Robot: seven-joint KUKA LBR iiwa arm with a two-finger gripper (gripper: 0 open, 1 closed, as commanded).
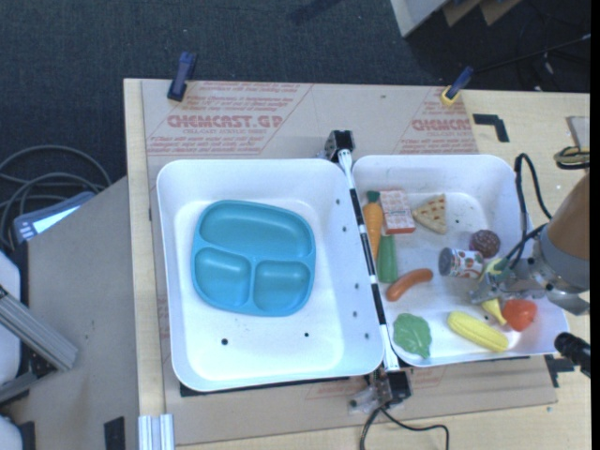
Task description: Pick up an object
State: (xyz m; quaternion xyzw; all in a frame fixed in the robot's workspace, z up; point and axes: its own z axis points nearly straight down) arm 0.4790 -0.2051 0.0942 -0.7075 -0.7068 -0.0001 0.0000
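The right bin [441,169] holds several toy foods. Along its left wall lie an orange carrot [373,221] and a green vegetable [385,256]. A red-and-white box [397,211] and a tan wedge [432,213] sit toward the back. An orange sausage [409,283], a small can [461,263] and a brown ball [485,242] are in the middle. Near the front are a green leafy piece [412,333], a yellow corn cob [476,330] and a red tomato [520,313]. My gripper [497,291] is low at the bin's right side, between the can and the tomato.
The left bin [187,345] carries a blue divided plate [253,256]. A black clip [339,142] and a thin divider run between the bins. A black cable [521,186] loops over the right bin's far corner. Blue clamps [180,75] hold the board.
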